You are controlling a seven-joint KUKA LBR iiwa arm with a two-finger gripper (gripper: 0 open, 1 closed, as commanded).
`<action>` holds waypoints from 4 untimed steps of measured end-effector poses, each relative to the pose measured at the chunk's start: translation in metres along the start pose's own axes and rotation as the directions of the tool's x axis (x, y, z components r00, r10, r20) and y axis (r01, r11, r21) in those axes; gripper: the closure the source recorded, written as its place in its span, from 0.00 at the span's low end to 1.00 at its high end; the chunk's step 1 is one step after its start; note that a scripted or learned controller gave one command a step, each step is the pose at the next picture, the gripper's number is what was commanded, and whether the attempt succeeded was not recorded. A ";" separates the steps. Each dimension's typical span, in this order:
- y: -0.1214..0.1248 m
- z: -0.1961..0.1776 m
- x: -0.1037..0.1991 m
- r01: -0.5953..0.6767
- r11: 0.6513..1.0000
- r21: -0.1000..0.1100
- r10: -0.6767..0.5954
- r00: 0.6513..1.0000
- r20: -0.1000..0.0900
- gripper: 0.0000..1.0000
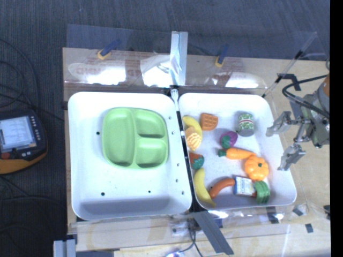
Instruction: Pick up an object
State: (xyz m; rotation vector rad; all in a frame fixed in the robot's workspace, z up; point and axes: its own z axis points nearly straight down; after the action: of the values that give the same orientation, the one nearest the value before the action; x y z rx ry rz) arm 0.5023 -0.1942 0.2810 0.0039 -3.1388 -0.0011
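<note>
Metal two-finger hand (284, 143) hangs off the right bin's (278, 114) right rim, fingers spread wide, holding nothing. Right bin holds the toys: orange plastic pumpkin (256, 167) near the right wall, orange carrot (238, 153) mid-bin, purple eggplant (228, 139) just above it, yellow banana (200, 185) along the left wall. Left bin (86, 197) carries a green divided tray (134, 137).

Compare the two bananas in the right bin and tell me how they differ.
The upper banana lies near the top of the bin's left wall, beside the corn cob; the lower banana lies near the bottom, beside the sausage. The upper banana looks shorter and partly covered by the corn; the lower banana shows its full, longer curve. Both are yellow, lie flat, and hug the divider side of the right bin.
</note>
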 end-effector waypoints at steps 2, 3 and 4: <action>0.047 0.191 -0.061 -0.191 0.982 0.001 0.191 0.982 0.009 0.00; 0.070 0.190 -0.035 -0.136 0.991 0.004 0.136 0.990 0.022 0.00; 0.095 0.191 -0.067 -0.293 0.956 0.002 0.293 0.956 0.013 0.00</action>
State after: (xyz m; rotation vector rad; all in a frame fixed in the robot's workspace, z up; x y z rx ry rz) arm 0.5684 -0.0988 0.0899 -0.4632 -3.1169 0.0052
